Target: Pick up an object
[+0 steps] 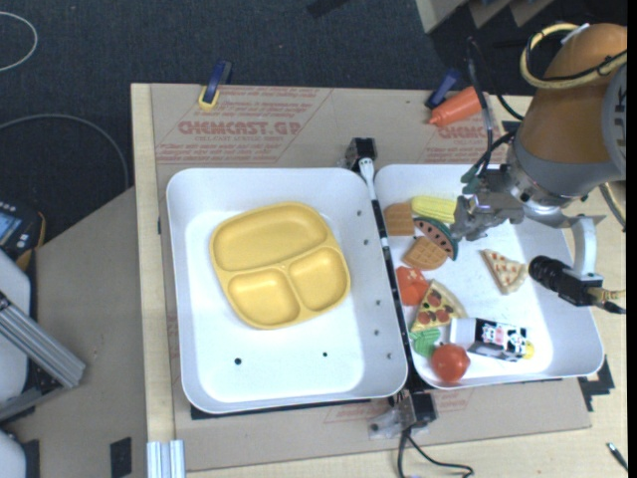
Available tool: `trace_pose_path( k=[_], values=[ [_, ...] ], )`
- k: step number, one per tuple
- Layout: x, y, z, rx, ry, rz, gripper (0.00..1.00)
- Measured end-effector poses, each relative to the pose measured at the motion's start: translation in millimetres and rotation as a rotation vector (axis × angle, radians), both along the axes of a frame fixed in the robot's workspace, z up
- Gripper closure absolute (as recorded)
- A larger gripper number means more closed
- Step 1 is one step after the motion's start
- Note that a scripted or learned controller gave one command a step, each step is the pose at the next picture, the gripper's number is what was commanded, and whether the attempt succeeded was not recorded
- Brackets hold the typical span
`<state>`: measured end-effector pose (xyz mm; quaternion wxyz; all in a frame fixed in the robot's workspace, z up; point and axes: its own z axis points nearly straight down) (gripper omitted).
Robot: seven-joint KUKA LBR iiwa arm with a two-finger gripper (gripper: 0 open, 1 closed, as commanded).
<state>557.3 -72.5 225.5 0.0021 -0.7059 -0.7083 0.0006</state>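
i can't tell what state my gripper (468, 219) is in, right of centre; crowded toys beside the watermelon slice (435, 234) could spoil a grab.

The arm (572, 98) is cut off by the right edge, so its base and upper links are out of frame. The hand (476, 217) is a dark cluster of metal and cables, and whether its fingers are parted or closed cannot be told. It overlaps the corn cob (434, 207), hiding that toy's right end. The printing on the small carton (501, 339) is too small to read. The green toy (426, 339) lies partly under the pizza slice (436, 310), and its kind is unclear.
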Motion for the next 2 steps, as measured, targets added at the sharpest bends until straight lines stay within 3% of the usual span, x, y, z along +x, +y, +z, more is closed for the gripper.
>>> trace_pose_path(
  k=[2],
  values=[
    [-47, 84, 4, 0.001, 0.000, 0.002, 1.00]
  ],
)
